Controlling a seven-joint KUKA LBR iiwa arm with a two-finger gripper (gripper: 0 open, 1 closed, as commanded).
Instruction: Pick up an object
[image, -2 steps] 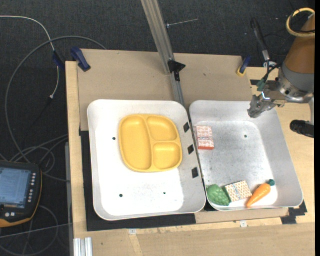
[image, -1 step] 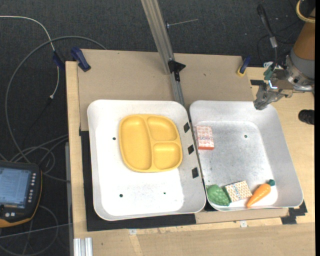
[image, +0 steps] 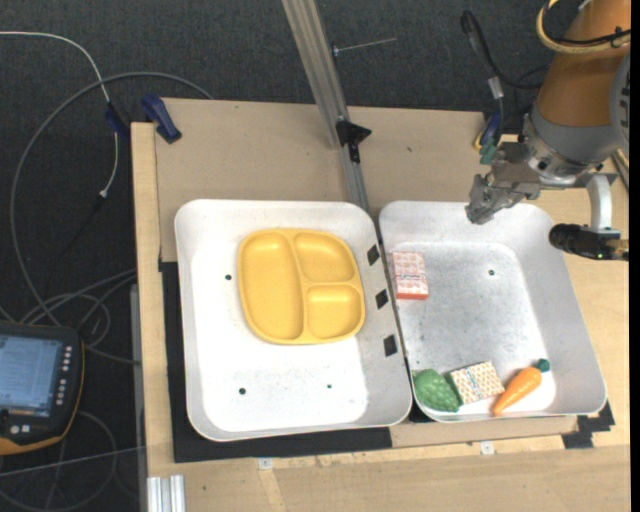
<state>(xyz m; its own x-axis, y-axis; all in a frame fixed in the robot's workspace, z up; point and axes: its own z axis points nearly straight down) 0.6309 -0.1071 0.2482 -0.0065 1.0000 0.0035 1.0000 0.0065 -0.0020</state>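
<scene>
Poised at the far rim of the right bin, the gripper hangs above the bin's upper edge, carrying nothing that can be seen; whether it is released or clenched cannot be told from this angle. Candidates for the pick lie well apart from it. A small pink-and-white packet sits near the bin's left wall, while a green toy vegetable, a patterned block and an orange carrot crowd the near edge, the first two touching. A yellow divided plate rests in the left bin on the counter.

Trouble is likeliest in that crowded corner (the three pieces sit just beside one another and close to the sloping wall), where a descent could nudge a neighbour or strike the rim. The flat packet may offer little to close on.
</scene>
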